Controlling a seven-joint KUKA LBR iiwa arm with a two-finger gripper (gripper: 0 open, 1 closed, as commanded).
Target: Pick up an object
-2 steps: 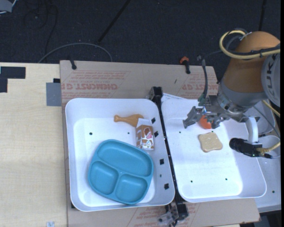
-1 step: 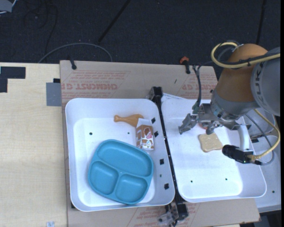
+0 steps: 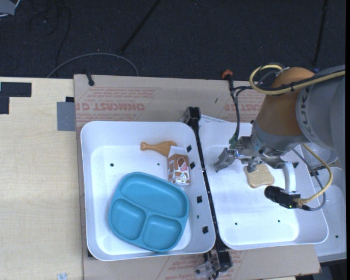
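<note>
The small tan, flat, bread-like piece [image 3: 260,177] lies in the right white bin [image 3: 262,232], just beside the end effector [image 3: 240,156]; whether that is clenched, I cannot tell. It looks light and stiff; best pinched across its edges.

Even, diffuse overhead light falls on the bench [image 3: 29,185], and the two white bins [image 3: 99,156] read bright, close to washed out on their floors, while the dark floor beyond the bench stays dim and nearly featureless. Shadows are soft and short, as under the blue tray [image 3: 149,212]. Resolution is modest and slightly soft, so print on the small carton [image 3: 179,169] is illegible, and the hand [image 3: 236,156] appears, perhaps, faintly blurred.
</note>
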